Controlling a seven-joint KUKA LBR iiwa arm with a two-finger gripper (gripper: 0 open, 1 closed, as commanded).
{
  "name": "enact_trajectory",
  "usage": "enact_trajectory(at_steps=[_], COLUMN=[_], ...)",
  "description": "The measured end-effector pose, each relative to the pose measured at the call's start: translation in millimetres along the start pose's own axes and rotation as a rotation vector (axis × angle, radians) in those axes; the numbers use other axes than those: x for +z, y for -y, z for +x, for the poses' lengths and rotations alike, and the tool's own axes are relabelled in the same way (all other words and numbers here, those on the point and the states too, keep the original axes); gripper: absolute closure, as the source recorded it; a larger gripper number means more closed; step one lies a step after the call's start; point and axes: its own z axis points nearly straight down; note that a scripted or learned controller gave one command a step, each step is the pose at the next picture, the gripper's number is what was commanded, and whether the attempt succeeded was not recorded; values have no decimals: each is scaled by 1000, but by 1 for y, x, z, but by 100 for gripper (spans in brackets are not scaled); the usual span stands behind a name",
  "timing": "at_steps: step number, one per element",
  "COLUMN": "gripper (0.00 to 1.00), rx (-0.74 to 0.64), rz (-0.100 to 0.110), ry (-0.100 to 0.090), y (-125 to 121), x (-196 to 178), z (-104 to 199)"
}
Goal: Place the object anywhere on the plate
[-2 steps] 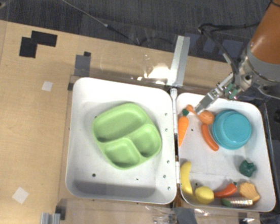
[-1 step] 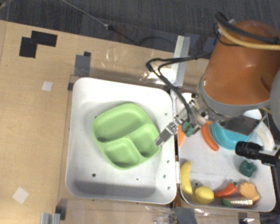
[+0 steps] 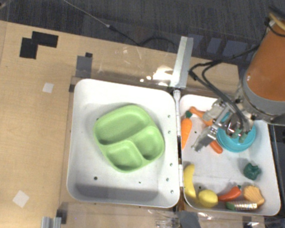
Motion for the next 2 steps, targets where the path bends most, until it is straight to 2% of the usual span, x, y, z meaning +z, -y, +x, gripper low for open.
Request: enact_trajectory(at_steps=[1,2], gripper=[100,100], rx=[-5,-44], rz=[-4,3], ry=[8,-10], y=[-2,-69], x=[-13,67], z=[-1,5])
